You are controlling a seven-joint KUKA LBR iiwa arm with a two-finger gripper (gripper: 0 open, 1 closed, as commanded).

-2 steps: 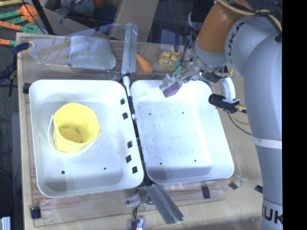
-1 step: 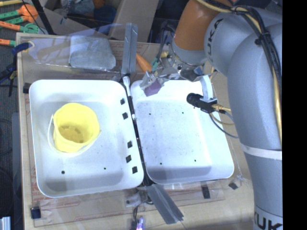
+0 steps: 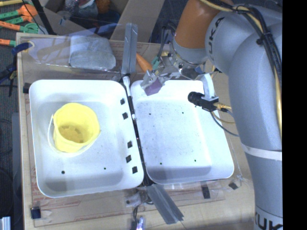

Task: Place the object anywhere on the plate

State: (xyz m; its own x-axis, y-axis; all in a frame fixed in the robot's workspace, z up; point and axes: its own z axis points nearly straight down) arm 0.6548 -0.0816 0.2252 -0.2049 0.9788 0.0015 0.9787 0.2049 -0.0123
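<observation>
We look down on a bench with two shallow white bins side by side, where the grey KUKA arm with its orange band reaches in from the right and holds its gripper (image 3: 158, 78) over the far left corner of the right bin (image 3: 182, 143). A small mauve object (image 3: 153, 86) sits at the fingertips there, apparently pinched between the closed fingers and raised off the bin floor, though the slanted view makes the grip hard to confirm. The yellow plate (image 3: 75, 127), a round shape with a raised rim, rests in the left bin (image 3: 103, 164), toward that bin's left side. The relation that matters is plain: the plate lies to the left of the gripper and nearer the camera, across the black hinged divider (image 3: 130, 128) where the two bins meet. We judge that the carry has yet to cross that divider, so the coming move calls for a leftward and forward sweep, high enough to clear both rims. The object's long axis is too small for us to read.
</observation>
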